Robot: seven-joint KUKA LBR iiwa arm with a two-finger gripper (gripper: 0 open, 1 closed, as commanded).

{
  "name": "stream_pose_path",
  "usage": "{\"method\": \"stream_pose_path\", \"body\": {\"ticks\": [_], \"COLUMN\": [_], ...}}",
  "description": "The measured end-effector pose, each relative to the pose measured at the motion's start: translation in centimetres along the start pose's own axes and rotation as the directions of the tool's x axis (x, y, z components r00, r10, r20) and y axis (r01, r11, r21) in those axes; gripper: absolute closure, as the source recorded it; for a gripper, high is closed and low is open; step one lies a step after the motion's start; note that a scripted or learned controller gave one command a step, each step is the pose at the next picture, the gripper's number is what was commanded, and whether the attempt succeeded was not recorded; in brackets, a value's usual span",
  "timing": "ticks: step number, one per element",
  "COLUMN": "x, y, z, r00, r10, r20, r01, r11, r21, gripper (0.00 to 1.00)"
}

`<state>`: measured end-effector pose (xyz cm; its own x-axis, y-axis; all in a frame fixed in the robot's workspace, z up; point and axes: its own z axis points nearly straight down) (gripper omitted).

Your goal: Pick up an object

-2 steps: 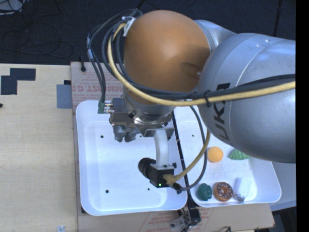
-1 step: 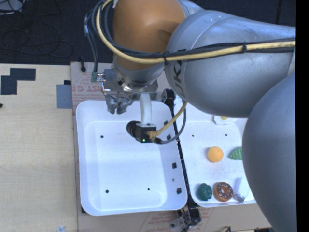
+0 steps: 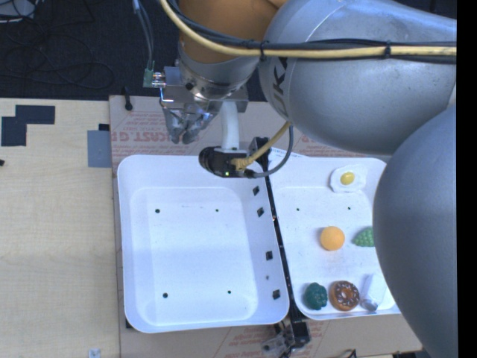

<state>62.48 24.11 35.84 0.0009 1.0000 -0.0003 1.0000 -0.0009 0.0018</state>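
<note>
You see the claw (image 3: 186, 129) hang at twelve o'clock above the left bin (image 3: 127, 237), its opening unclear, while the orange ball (image 3: 332, 238) waits in the right bin (image 3: 298, 200) at three o'clock.

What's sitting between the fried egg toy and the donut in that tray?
In the camera view, an orange ball lies between the fried egg and the donut, on the right bin's floor; a green piece sits beside it.

Two white bins (image 3: 127, 200), five small toy foods (image 3: 332, 238)
</note>
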Motion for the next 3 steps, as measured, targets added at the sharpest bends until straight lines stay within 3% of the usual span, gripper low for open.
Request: {"method": "stream_pose_path", "body": {"ticks": [1,2,3], "x": [-0.1,0.2,0.2], "y": [-0.1,-10.5,-13.1], "z": [0.2,5.4,-10.7], "r00": [1.0,1.0,1.0], "r10": [0.002,-0.005,-0.004], "r20": [0.001,0.004,-0.008], "r01": [-0.002,0.005,0.004], "r11": [1.0,1.0,1.0], "r21": [0.005,0.017,-0.011], "gripper": [0.0,0.0,0.0]}}
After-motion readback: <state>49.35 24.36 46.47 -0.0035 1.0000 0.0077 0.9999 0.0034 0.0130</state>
